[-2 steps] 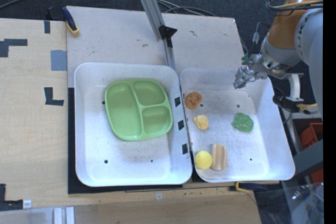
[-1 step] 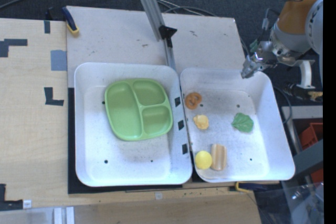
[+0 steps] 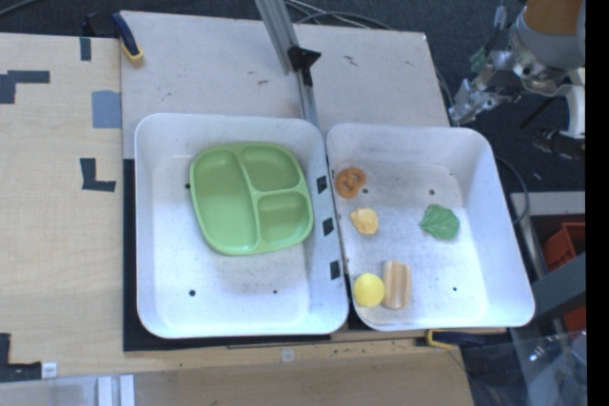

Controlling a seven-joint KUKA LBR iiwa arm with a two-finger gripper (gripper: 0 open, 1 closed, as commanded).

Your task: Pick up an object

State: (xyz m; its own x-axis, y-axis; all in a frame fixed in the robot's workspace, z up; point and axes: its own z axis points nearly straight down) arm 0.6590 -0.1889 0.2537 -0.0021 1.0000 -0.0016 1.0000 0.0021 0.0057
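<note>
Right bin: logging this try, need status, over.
Gripper outside the right bin, past its far right corner, holding nothing. Five small items lie untouched in that bin, green one nearest. Nothing blocks the way in.

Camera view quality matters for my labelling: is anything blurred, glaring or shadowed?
In the camera view the light is even and soft: faint shadows beside the green tray and the small items in the right bin; the gripper at the upper right looks slightly smeared; the white bin walls are bright but keep detail.
</note>
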